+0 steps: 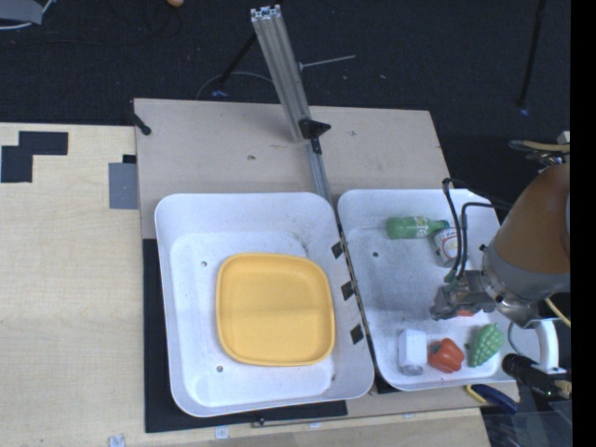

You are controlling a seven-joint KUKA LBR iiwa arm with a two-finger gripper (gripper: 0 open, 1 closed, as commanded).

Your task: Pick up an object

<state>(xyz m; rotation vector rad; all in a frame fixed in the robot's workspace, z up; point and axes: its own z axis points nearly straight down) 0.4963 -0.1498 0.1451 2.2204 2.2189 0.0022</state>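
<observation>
Gripper is hovering low in the right bin, right of frame centre; whether it is open or closed I cannot tell. Nearest candidates are sitting at lower right: red pepper, green bumpy piece, white cup. Judging them light, rigid, slightly slick; pinching the pepper across its middle looks safest.

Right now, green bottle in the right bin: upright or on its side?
On its side. The green bottle lies flat on the right bin floor near the far wall, its long axis running left-right.
</observation>
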